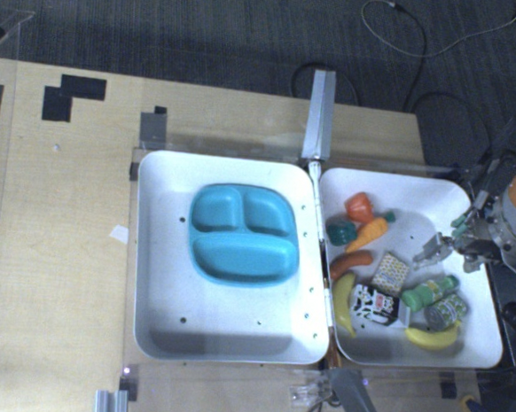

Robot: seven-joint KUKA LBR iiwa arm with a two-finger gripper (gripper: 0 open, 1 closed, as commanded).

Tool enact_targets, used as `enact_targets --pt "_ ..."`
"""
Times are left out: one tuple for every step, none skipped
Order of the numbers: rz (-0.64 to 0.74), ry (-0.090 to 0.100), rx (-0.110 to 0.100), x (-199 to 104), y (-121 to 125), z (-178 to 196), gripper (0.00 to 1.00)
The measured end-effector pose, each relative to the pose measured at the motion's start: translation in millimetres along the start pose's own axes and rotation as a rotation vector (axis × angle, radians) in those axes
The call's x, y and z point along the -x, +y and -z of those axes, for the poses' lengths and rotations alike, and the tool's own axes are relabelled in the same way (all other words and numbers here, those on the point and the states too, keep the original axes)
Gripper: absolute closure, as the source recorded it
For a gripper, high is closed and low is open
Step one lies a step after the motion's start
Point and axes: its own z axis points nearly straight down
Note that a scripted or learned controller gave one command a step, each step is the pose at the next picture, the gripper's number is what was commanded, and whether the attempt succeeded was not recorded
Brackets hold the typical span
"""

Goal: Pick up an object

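- Presently, gripper point(444, 246): at the right of the frame, over the right bin's point(419, 188) right side; jaws slightly parted, nothing seen between them.
- Just below the jaws: green bottle point(429, 294), with a yellow banana point(433, 337) at the lower right of the bin.
- To the left of the jaws: patterned packet point(391, 272), black-and-white box point(375, 305), second banana point(344, 303), sausage point(349, 263), carrot point(370, 231), orange pepper point(359, 205).
- Left bin point(160, 264): blue sectioned tray point(242, 233) at centre.
- Both bins rest on the desk point(49, 255).
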Motion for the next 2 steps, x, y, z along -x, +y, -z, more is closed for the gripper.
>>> enact_targets --pt "-0.028 -0.002 0.003 22 -21 41 0.00" --pt "0.131 -0.003 0.015 -45 53 -123 0.00"
